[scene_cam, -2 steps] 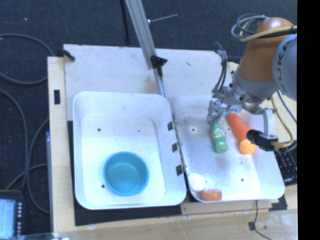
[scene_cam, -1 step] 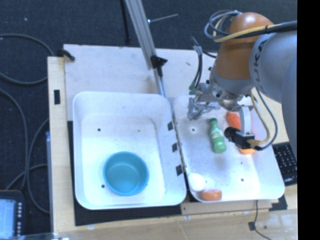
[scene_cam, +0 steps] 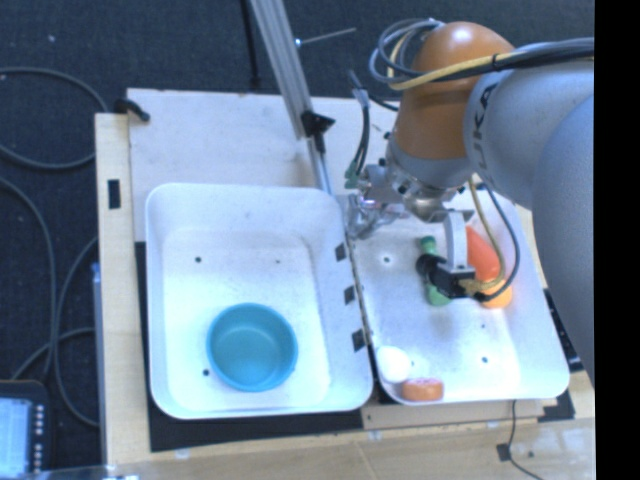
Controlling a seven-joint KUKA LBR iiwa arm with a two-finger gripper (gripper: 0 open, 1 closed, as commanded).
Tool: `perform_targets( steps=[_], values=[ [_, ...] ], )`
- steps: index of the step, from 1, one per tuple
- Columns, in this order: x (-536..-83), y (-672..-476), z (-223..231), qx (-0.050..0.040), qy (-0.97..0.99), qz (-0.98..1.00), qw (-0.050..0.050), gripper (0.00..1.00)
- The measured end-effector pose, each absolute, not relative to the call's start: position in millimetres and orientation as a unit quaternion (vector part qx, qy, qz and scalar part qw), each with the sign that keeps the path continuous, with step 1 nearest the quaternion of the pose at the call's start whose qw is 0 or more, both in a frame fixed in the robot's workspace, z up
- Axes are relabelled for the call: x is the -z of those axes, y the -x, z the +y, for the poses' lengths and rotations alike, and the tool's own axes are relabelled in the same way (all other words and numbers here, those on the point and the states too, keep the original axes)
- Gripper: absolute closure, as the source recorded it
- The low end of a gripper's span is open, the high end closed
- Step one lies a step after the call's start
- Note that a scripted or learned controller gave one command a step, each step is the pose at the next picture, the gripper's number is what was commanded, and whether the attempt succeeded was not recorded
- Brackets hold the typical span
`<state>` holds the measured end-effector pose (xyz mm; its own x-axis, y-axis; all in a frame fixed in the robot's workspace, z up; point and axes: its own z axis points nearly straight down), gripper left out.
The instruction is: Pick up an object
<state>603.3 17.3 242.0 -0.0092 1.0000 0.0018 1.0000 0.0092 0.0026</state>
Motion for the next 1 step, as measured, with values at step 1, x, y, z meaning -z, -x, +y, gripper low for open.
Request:
perform_targets(
  steps=[1],
  values=[
    [-252.4, -597.4, 75.2, -0.0022, -0.703, 0.711, 0.000, 1.00]
  ],
)
